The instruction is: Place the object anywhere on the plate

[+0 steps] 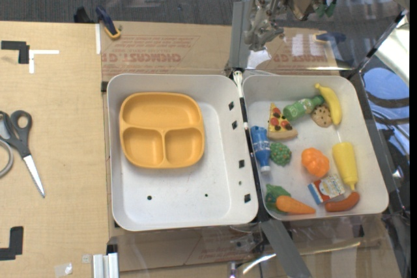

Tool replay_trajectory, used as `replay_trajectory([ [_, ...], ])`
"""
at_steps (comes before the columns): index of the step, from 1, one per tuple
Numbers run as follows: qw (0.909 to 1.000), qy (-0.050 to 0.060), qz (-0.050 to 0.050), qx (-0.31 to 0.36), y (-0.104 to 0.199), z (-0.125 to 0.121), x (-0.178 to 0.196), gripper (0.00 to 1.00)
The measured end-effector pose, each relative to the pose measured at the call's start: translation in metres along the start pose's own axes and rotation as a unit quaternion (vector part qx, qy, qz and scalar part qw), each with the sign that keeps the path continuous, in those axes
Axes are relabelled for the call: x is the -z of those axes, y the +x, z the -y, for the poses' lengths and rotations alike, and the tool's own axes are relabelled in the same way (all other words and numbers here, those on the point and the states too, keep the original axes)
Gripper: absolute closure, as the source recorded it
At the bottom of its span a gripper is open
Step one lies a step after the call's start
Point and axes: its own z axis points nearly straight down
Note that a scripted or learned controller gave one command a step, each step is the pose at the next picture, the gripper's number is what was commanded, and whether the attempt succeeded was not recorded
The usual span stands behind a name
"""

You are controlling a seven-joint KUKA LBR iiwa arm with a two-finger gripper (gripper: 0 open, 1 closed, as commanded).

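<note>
Claw point(262, 28) hangs above the bench behind the right bin point(371, 159)

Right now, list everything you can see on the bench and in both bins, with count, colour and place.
Plate: one, orange, three compartments, left bin.
Pizza slice: one, right bin, upper left.
Bottle: one, blue, right bin, left side.
Broccoli: one, green, beside the bottle.
Banana: one, yellow, upper right.
Cookie: one, brown, next to the banana.
Orange: one, right bin, centre.
Carrot: one, orange, near edge.
Sausage: one, red-brown, lower right.
Scissors: one pair, grey, bench left.
Gripper: one, grey, above the bench beyond the right bin.
</note>
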Motion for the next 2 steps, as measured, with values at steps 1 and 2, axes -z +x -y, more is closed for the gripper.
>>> replay_trajectory([
  [1, 0.9855, -0.001, 0.001, 0.17, -0.027, -0.091, 0.035, 1.0],
  [2, 0.9191, -0.001, 0.001, 0.394, -0.03, -0.1, 0.083, 1.0],
])
